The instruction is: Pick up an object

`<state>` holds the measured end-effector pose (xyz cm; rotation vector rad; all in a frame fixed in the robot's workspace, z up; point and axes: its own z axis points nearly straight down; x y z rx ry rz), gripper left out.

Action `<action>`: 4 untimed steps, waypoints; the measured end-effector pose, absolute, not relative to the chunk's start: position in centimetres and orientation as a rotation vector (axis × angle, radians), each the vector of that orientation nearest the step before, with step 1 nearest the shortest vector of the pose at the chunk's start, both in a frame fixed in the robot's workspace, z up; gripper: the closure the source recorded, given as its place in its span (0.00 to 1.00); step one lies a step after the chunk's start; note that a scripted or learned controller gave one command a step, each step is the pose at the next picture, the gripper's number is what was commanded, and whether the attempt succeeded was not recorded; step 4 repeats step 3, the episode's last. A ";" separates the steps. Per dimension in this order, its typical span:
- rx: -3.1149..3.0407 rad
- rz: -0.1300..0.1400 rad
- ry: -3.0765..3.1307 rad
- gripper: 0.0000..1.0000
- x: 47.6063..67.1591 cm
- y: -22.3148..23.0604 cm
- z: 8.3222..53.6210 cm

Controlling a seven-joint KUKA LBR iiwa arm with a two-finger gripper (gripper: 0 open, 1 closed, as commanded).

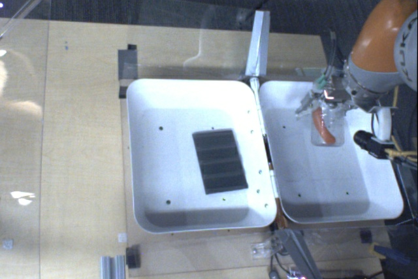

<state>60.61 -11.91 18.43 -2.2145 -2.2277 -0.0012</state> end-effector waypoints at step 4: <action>-2.093 -0.007 -2.349 1.00 66.2 -11.1 16.7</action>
